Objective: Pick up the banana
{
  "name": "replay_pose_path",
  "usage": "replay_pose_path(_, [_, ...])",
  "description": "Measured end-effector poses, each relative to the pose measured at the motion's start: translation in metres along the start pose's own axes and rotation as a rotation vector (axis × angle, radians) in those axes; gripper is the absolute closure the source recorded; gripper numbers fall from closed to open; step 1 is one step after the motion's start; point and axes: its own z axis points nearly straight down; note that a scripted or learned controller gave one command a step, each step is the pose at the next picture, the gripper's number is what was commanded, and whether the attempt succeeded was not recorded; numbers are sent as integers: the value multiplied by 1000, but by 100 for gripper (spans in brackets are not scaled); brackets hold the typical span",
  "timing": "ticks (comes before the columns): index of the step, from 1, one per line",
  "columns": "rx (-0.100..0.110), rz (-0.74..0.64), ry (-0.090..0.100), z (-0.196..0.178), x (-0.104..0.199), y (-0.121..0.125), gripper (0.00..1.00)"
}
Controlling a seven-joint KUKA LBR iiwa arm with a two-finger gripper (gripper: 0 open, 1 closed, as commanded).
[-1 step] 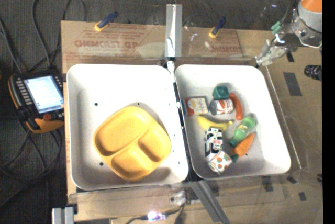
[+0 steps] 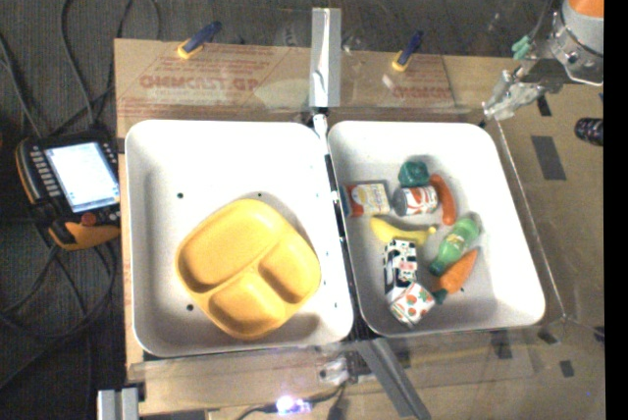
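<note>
Banana grab, not started yet

Our gripper (image 2: 502, 100) sits past the right bin's (image 2: 510, 212) far right corner, pincer state unclear. Banana (image 2: 400, 232) lies mid-bin among clutter, so we'd drop straight down.

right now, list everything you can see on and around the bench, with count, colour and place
bins: 2, white, side by side on the bench
divided plate: 1, yellow, left bin
banana: 1, yellow, middle of right bin
can: 1, red and white, above the banana
carrot: 1, orange, right bin, lower right of the pile
bottle: 1, green, beside the carrot
carton: 1, black and white, below the banana
clamps: 2, blue and yellow, bench's far edge
handheld screen: 1, orange-edged, left of the bench
gripper: 1, grey, beyond the right bin's far right corner
</note>
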Motion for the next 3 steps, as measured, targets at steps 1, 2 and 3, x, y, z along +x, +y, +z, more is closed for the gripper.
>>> replay_pose_path(1, [1,0,0,0,0,0,0])
replay_pose_path(2, [0,-22,6,158,62,-39,0])
replay_pose_path(3, [-37,50,-12,181,112,-75,0])
